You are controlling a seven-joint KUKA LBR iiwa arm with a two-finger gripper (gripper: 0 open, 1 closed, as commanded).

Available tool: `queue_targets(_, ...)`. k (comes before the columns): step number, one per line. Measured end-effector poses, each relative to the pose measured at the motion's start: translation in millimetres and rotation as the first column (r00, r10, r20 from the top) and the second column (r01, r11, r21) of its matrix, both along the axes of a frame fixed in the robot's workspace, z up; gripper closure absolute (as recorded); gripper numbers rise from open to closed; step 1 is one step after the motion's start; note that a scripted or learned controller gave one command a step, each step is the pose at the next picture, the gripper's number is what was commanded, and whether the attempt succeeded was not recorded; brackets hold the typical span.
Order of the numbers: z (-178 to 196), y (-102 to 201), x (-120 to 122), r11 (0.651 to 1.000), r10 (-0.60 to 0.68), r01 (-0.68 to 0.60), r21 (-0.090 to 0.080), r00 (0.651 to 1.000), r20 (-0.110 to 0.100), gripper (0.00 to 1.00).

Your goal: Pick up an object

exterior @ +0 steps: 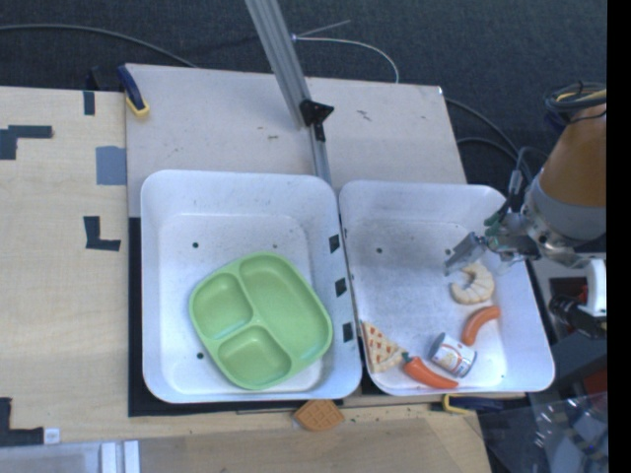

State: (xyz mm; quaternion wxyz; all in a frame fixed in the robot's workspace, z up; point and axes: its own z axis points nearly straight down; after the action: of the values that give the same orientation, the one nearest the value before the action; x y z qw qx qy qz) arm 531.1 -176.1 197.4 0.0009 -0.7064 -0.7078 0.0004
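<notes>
- The gripper (471, 254) reaches in from the right and sits over the far right part of the right bin (394, 200).
- Its fingers (461, 255) point left and slightly near; they are blurred, and I cannot tell whether they are apart or together.
- Nothing can be seen between the fingers. Their tips are just above a pastry (474, 285) in the picture; whether they touch it is unclear.
- The pastry is pale tan, curled like a crescent, and lies flat in the right part of the right bin.
- Just near of the pastry lies a sausage (480, 322), orange-red, slightly curved.
- Further near and a little left is a can (453, 355), on its side, with a white and orange label.
- Along the near edge of the right bin lies a carrot (427, 371), orange with a green end, just beside the can.
- In the near left corner of the same bin is a waffle (380, 346), a tan wedge with a grid pattern.
- The left bin (173, 200) holds a green plate (259, 319) with three compartments, in its near right part.
- A brown cookie (317, 415) lies on the tabletop (227, 116) just near of the two bins, outside them.
- The arm (577, 180) is grey, with an orange band, at the right edge.
</notes>
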Motion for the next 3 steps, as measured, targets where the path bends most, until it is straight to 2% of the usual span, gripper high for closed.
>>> queue_targets(1,0.0,-0.1,-0.1,1.000,0.000,0.000,0.000,1.000,0.000,0.00)
queue_targets(2,-51.3,10.4,0.2,1.000,-0.001,0.001,0.001,1.000,-0.005,0.00)
queue_targets(3,-97.2,9.2,3.6,1.000,-0.001,0.001,-0.006,1.000,0.011,0.00)
